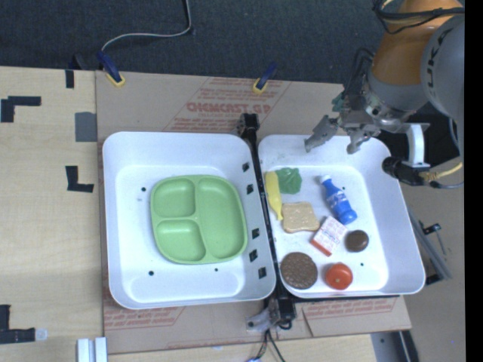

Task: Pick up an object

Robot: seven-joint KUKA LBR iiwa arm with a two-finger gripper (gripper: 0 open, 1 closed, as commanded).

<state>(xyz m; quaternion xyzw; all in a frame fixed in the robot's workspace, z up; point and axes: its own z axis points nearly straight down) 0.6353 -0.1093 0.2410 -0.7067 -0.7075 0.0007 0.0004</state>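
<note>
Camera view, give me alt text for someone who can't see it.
A grey and orange robot arm holds its open gripper above the far edge of the right bin, which holds toy food and a blue bottle. The left bin holds a green divided plate.

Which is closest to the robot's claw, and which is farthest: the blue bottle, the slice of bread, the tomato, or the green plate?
From the gripper, seen from above:
1. Blue bottle, just below it in the right bin.
2. Slice of bread, mid right bin, further down.
3. Tomato, the right bin's near edge.
4. Green plate, over in the left bin.
</note>
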